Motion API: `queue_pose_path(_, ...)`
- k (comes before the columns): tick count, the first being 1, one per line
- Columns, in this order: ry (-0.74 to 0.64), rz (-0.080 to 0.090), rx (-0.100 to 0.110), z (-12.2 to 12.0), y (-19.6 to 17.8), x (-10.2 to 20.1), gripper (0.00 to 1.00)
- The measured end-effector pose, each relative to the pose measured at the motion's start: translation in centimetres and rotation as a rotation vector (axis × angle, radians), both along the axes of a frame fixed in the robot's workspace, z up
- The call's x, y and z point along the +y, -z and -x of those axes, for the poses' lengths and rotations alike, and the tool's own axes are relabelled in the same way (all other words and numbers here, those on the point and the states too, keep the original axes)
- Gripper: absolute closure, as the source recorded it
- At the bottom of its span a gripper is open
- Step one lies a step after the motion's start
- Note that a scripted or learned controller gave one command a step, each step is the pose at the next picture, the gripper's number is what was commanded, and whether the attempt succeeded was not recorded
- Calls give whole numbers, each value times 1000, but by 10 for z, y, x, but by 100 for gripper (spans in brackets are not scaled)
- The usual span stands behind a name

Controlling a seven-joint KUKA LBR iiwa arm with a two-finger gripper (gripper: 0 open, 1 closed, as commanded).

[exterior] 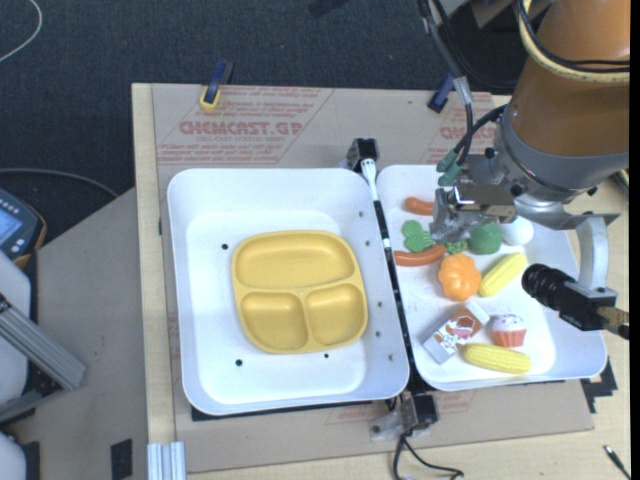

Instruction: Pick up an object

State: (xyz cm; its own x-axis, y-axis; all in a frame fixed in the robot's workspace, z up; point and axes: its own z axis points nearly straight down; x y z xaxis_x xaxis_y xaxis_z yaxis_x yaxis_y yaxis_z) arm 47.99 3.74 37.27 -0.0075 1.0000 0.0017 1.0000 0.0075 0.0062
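While the gripper (452,230) hangs low over the right bin (590,360), I cannot tell its state. Beneath it sit smooth plastic toy foods: a green piece (415,236) touching the tool, a long orange sausage (418,257), a round orange (459,278), two yellow corn cobs (502,274), a pink cupcake (508,331) and a small printed carton (455,335). Nothing is visibly lifted. A glossy yellow tray (298,290) with three rounded compartments lies in the left bin (195,298).

One fixed cam above bench (300,118), angled down, both bins (190,268) in frame, mid-range.
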Motion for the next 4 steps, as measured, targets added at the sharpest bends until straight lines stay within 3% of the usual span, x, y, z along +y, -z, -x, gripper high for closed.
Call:
queue_pose_path(1,5,1,2,0,-16,18,100)
queue_pose_path(3,6,2,-2,-1,-36,18,100)
queue_pose_path(4,22,4,16,2,47,-98,100)
